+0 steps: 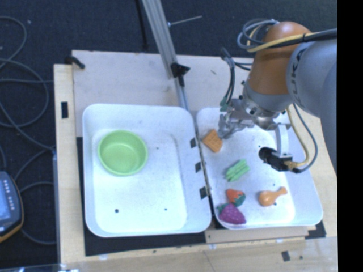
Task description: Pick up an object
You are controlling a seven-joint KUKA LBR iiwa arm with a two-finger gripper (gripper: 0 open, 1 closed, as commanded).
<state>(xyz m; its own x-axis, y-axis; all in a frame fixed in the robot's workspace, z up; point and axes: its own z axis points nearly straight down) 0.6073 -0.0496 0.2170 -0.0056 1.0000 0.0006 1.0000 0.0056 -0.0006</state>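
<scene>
My gripper [226,130] hangs over the back left part of the right bin [300,208], just right of and above an orange-brown block [212,141]. Nothing shows between its fingers. Further forward in the same bin lie a green ridged vegetable [237,170], a red strawberry-like toy [235,196], a purple grape bunch [232,214] and an orange drumstick-shaped toy [271,196]. A green bowl [122,152] sits in the left bin [164,203].
A slanted metal pole [164,44] rises behind the bins near their shared edge. Black cables and a connector [278,159] dangle from the arm over the right bin. A dark device [8,205] lies off the bench at far left.
</scene>
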